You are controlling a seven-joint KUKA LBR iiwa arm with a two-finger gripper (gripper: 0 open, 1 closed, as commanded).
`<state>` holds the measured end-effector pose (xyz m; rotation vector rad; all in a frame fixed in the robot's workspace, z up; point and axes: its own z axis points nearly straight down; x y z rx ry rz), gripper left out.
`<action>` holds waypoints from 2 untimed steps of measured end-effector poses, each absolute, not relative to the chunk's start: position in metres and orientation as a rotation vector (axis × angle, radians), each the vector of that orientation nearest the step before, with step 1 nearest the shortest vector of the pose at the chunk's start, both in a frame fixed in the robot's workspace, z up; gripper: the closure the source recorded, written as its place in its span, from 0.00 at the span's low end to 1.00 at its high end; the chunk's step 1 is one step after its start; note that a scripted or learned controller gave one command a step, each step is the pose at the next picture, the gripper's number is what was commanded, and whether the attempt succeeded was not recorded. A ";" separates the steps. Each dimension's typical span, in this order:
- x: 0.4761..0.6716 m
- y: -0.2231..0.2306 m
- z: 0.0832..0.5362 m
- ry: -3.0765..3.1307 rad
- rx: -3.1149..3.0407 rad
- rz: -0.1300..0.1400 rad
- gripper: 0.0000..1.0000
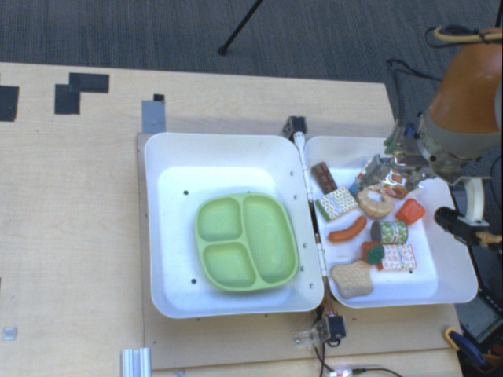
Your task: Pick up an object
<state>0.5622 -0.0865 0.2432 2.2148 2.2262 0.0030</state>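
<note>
The pick looks barely begun: the tool [391,171], its grip state impossible to tell, hovers at the far side of the right bin [452,289], above a bread roll [376,203] lying among the sausage [346,230] and other toy foods.

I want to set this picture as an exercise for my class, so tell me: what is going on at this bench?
A grey robot arm with an orange band reaches in from the right over the right-hand bin, which holds a jumble of small toy foods, among them a sausage, a slice of bread and a brown bar. Its gripper hangs low over the pile near a round bun; nothing is visibly held. The left bin holds a green divided tray.
</note>
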 end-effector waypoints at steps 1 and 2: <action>0.526 -0.120 0.122 2.217 2.213 0.008 0.00; 0.515 -0.111 0.114 2.200 2.203 0.017 0.00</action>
